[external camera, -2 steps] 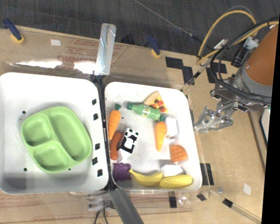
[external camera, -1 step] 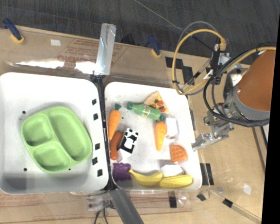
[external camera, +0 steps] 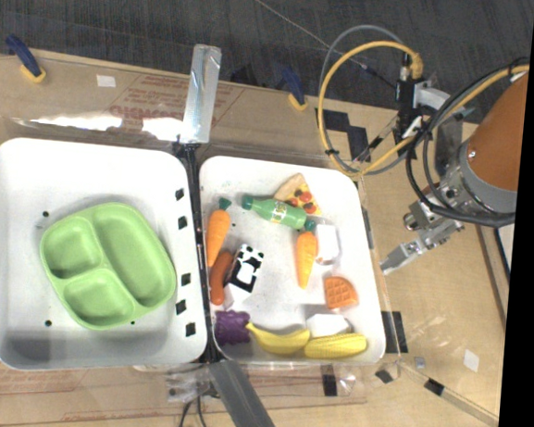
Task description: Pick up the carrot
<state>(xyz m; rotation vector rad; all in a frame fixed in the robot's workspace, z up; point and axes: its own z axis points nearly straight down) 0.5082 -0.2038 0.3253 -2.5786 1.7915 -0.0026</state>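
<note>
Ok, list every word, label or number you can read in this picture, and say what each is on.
No text here can be read.
Cardboard sheet behind the bins: faint reddish print, too blurred to read.
Green bottle: a pale label, too small to read.
Black-and-white block: a pattern, not legible letters.
Small white stickers on the cardboard: nothing readable.

green plate (external camera: 106, 264), banana (external camera: 277, 338), green bottle (external camera: 275, 211)
</note>
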